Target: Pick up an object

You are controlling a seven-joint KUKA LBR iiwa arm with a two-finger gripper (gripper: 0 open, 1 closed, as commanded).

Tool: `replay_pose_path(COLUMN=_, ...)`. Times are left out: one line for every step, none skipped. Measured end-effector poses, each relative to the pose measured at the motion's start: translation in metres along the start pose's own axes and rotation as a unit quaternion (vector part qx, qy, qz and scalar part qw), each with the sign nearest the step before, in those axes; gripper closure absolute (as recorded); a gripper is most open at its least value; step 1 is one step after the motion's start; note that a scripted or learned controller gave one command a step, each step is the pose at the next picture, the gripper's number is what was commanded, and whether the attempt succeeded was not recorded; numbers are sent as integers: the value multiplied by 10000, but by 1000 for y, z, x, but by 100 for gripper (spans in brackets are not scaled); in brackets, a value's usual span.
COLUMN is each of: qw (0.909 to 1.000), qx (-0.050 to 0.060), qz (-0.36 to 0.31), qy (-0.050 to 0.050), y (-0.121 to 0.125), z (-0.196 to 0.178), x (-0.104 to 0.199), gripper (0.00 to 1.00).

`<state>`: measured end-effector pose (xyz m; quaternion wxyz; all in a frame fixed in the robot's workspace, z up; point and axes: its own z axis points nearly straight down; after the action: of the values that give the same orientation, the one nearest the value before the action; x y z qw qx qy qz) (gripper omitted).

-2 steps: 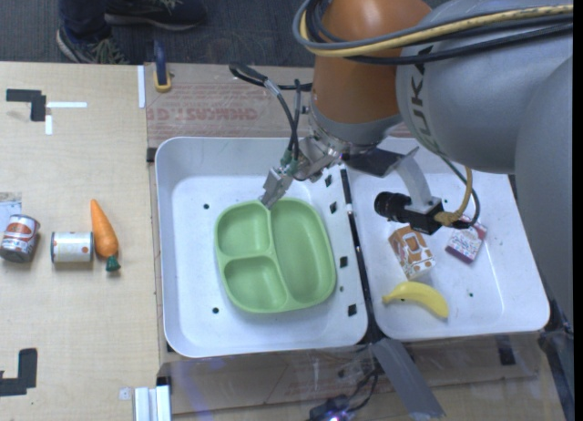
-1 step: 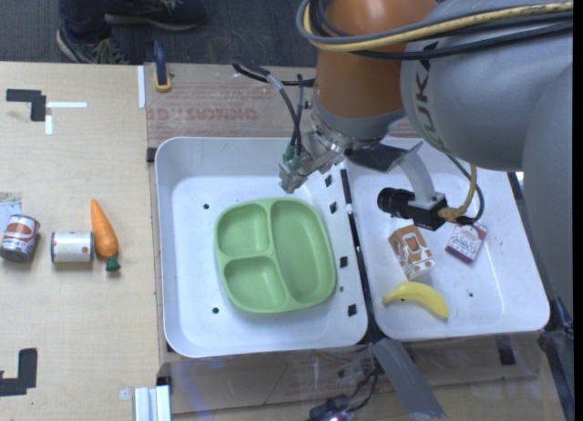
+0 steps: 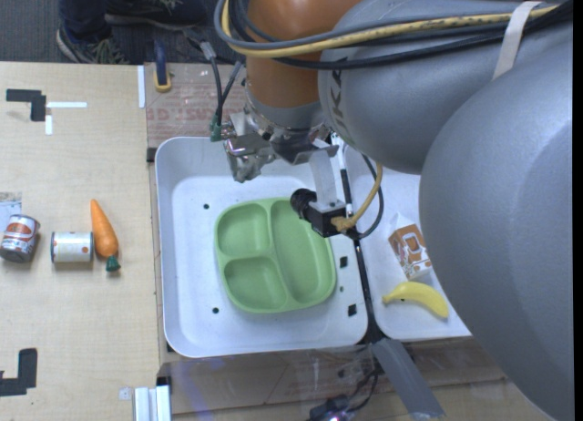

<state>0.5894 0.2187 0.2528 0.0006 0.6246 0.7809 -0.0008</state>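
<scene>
The big grey arm [image 3: 474, 137] reached in from the right of the frame, and its orange band [image 3: 296, 18] sat near the top middle. Below that band, the gripper [image 3: 248, 162] hung over the upper edge of the left bin [image 3: 182, 319]. Its metal tip pointed down at the white floor just above the green tray [image 3: 273, 255]. I could not tell how the gripper was set, because it was small and partly hidden by the wrist.

The green tray lay flat in the middle of the left bin, with three dips in it. It looked like the closest thing to grab, so the arm was probably there for that reason.

In the right bin [image 3: 401, 323], a yellow banana [image 3: 417, 299] lay near the lower edge, with a small snack packet [image 3: 410, 248] just above it.
</scene>
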Motion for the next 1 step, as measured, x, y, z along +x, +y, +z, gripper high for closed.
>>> replay_pose_path(qw=9995, qx=0, qz=-312, qy=-2, y=42, z=-185, x=-79, gripper=100)
